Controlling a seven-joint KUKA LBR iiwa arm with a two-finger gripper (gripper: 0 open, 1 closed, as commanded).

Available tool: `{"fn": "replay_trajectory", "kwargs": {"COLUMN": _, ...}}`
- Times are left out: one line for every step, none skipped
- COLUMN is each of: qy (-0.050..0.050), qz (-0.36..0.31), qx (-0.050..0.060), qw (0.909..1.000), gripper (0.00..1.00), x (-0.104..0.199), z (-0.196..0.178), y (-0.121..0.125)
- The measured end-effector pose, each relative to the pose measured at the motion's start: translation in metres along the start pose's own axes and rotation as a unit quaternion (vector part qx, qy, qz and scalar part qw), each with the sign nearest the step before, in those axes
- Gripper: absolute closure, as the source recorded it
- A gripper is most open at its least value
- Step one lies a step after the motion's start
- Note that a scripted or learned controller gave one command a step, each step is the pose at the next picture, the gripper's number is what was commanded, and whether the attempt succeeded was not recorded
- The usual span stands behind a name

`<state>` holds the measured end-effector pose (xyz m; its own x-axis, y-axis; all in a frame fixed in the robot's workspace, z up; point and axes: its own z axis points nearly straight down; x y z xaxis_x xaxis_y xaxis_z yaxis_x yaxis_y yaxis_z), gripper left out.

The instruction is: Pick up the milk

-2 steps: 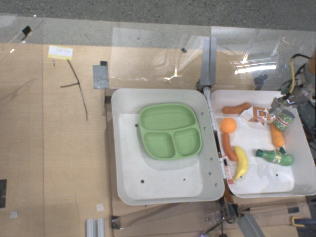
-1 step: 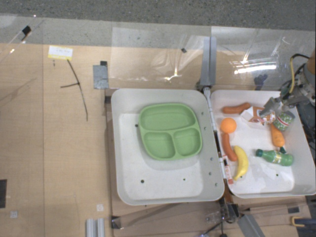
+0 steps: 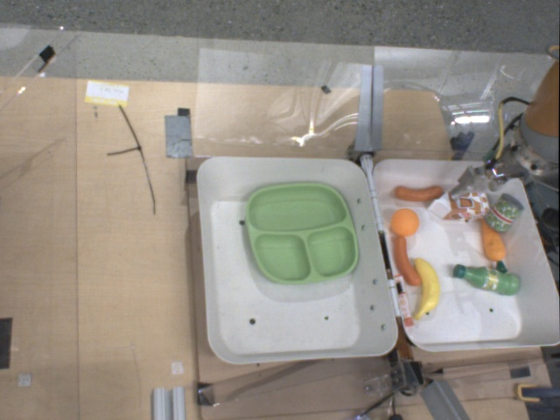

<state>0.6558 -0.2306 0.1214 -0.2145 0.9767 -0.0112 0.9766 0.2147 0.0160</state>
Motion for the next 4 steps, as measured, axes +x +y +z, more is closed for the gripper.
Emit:
{"fn": "replay_trajectory", "kwargs": {"qy": -0.003, "qz": -0.031, "qx": -0.011, "qw": 0.9994, "gripper": 0.0, "x": -0.003, "z": 0.01, "y": -0.012}}
{"fn": "replay_trajectory", "kwargs": {"qy": -0.01, "qz": -0.033, "qx": -0.016, "qw": 0.9993, "gripper": 1.0, "x": -0.007, "z": -0.006, "y": -0.009}}
{"fn": "replay_trajectory", "kwargs": {"qy": 0.003, "qz": 0.078, "qx": 0.003, "qw": 0.997, "gripper": 1.0, "x": 0.074, "z": -0.106, "y": 0.024}}
{"fn": "replay_trajectory", "kwargs": {"qy": 0.003, "qz": 0.078, "qx": 0.004, "qw": 0.997, "gripper": 0.0, "x": 0.074, "z": -0.105, "y": 0.024}}
